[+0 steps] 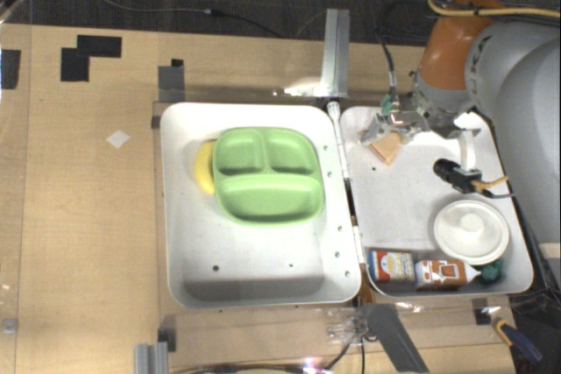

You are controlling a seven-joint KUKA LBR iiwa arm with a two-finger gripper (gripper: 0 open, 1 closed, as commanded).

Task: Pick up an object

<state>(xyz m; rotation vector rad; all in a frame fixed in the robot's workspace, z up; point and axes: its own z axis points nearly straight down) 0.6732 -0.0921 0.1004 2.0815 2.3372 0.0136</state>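
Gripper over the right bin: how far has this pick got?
Approach looks done: the gripper is low at the right bin's far-left corner, right at a small tan block. Whether the jaws have closed on it cannot be told, and nothing looks lifted. The grasp and lift are left. The white bowl, the carton and the green tray lie untouched.

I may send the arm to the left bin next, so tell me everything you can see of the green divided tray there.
The green divided tray is a rounded rectangle of matte light-green plastic, as it looks. It has three compartments: two small ones on the far side, one long one on the near side. It lies flat, open side up, in the far half of the left bin. A yellow object pokes out from under its left edge. The tray's compartments hold nothing visible.
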